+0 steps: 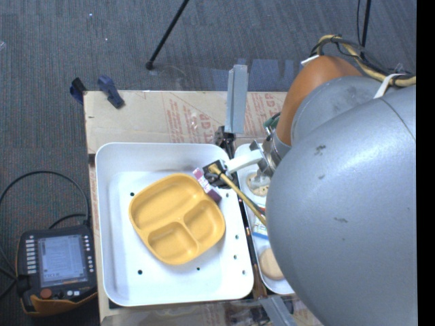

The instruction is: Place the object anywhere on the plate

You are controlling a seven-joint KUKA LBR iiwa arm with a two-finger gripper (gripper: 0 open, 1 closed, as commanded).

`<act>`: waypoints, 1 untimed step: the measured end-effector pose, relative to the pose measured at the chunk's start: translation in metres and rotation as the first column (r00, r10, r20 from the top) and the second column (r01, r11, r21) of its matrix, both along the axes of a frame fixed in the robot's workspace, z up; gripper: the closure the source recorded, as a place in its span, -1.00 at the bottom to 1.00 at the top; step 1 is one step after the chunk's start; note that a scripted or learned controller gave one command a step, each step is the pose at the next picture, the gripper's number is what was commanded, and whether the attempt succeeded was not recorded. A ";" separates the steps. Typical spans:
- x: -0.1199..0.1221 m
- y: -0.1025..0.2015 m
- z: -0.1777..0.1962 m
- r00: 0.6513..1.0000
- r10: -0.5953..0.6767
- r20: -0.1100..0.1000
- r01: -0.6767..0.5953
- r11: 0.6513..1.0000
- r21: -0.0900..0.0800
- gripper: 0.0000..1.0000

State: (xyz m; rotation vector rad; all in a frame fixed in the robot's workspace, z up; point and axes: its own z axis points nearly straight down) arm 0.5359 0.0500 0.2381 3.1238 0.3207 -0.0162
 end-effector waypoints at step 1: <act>-0.056 -0.062 -0.054 1.000 -0.003 -0.001 0.003 1.000 0.002 -1.00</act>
